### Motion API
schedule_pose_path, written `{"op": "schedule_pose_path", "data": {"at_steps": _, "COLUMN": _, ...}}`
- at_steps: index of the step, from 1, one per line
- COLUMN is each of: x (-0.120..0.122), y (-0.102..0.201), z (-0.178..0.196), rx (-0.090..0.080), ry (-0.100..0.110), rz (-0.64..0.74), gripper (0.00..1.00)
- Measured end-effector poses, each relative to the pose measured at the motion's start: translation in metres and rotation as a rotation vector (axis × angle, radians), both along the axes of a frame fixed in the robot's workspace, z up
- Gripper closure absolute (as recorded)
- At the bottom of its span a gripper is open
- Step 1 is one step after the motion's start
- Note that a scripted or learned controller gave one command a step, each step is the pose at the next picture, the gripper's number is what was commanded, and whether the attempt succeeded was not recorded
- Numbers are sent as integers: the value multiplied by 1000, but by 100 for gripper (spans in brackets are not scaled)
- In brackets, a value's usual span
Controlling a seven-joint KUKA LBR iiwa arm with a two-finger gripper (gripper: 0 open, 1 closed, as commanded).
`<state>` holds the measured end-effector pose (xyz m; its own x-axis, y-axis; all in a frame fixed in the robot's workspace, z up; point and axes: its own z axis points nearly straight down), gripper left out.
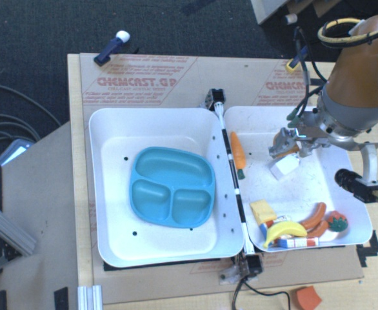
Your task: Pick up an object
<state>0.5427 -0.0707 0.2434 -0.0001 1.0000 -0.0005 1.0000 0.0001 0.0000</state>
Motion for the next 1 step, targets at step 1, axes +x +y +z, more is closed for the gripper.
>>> {"op": "schedule_pose_path", "data": {"at_steps": 1, "x": 37, "y": -27, "z": -6, "rx": -1, "ry": -2, "rz": 0, "gripper": 100}}
